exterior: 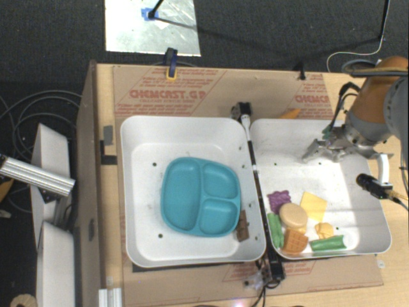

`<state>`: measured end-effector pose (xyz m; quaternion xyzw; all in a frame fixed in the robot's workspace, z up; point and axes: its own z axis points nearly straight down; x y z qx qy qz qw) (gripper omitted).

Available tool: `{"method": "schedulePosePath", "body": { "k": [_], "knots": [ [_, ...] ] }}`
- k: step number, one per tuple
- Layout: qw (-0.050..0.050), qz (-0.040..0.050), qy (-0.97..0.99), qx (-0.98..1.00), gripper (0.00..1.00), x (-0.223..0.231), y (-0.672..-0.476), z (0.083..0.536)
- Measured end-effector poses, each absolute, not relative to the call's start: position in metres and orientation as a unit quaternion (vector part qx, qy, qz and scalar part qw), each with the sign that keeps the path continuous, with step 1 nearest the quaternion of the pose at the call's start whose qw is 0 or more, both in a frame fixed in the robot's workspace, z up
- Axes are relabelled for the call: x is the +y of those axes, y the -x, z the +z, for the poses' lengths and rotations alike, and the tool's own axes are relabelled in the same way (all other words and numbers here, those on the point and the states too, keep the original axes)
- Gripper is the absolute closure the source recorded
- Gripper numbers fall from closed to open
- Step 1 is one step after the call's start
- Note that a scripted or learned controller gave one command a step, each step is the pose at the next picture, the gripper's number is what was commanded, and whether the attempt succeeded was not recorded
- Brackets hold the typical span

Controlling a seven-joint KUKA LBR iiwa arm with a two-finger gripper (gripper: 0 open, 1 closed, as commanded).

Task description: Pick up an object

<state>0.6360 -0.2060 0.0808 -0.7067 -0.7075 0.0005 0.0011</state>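
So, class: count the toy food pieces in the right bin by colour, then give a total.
Purple: 1, the grapes
Green: 2, pod and bean
Yellow: 2, cheese slice and small piece
Tan or orange: 2, bun and waffle
Total: 7

One fixed camera high above, looking down aslant on both bins (192,128)

Two shallow white bins sit side by side: the left bin (137,171) holds a teal three-compartment plastic plate (200,197); the right bin (377,229) holds a cluster of small toy food pieces (301,224) in its near-left corner.
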Motion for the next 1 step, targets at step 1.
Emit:
{"method": "schedulePosePath", "body": {
  "k": [1],
  "knots": [
    [-0.003,-0.0014,0.705,-0.709,1.0,-0.2063,-0.6392,0.0963]
  ]
}}
